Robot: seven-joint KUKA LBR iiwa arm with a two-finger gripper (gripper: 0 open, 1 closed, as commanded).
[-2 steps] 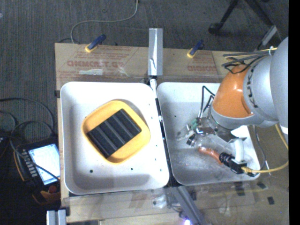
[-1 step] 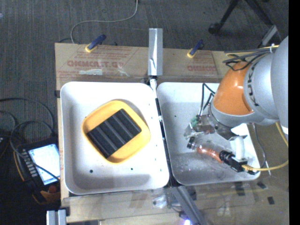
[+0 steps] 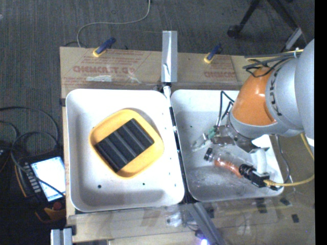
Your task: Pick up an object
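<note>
**Gripper low in the right bin, small objects just below and left of it**

The grey arm with its orange band (image 3: 253,103) reaches in from the right of the frame and bends down into the right bin (image 3: 196,103). The gripper (image 3: 223,137) sits near the centre of that bin; its tip is hidden under the wrist body, so whether it is open or closed, or has anything between its tips, cannot be told from this view.

The candidate objects lie in the same bin. A slender reddish pen-like object (image 3: 227,164) rests on the bin floor just below the gripper, toward the lower centre of the frame. Its long axis runs from upper left to lower right, and its lower-right end meets a dark fitting with a yellow cable. A small greenish-white item (image 3: 209,135) lies just left of the gripper, too small to name.

The left bin (image 3: 76,106) holds a yellow tray with black ribbed inserts (image 3: 126,143), lying diagonally and well apart from the gripper, beyond the divider between the bins.

Judged from this layout, the reddish object is the nearest target; a grasp would best close across its narrow width.
</note>
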